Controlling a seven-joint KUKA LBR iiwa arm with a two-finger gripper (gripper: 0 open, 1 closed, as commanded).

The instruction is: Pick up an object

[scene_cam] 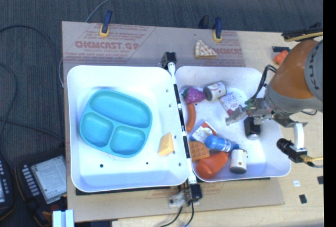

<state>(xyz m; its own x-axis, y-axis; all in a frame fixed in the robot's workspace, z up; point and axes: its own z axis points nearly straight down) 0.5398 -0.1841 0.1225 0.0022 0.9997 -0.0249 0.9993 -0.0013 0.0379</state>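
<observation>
My gripper hangs low over the right bin, near its right-hand middle, below the grey wrist and orange band. Just left of it lies a white and pink packet. A small tin can and purple grapes sit further back and left. A blue bottle, a waffle, an orange-red pepper and a small brown-banded can crowd the bin's front. A red sausage lies along the left wall. I see nothing held in the gripper.
The left bin holds a blue divided plate and a yellow cheese wedge. A sandwich wedge lies on the board behind the bins, between two blue clamps. Cables run along the floor at left.
</observation>
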